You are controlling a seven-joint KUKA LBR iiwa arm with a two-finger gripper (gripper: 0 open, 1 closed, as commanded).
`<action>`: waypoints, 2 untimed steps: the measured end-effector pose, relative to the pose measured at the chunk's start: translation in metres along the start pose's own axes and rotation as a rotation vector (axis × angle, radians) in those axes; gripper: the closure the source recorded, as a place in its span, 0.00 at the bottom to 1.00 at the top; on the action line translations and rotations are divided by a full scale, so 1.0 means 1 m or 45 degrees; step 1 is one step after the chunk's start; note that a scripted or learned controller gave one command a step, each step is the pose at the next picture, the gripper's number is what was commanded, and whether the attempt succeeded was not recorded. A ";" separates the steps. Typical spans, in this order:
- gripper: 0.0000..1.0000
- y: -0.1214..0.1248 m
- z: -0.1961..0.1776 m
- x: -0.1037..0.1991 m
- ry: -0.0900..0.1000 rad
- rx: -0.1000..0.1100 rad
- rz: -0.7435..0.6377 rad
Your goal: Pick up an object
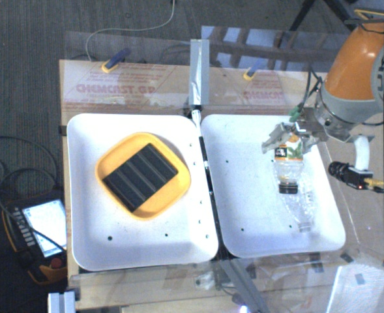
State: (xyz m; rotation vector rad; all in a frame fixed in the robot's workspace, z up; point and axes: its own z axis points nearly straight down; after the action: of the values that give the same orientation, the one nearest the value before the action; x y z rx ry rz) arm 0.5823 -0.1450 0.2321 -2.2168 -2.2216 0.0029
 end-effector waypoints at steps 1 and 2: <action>0.00 0.017 0.067 -0.029 -0.003 0.001 0.029; 0.00 0.031 0.115 -0.057 0.000 -0.037 -0.031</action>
State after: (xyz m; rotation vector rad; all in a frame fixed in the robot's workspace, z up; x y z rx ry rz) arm 0.6134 -0.2020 0.1165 -2.2040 -2.2631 -0.0297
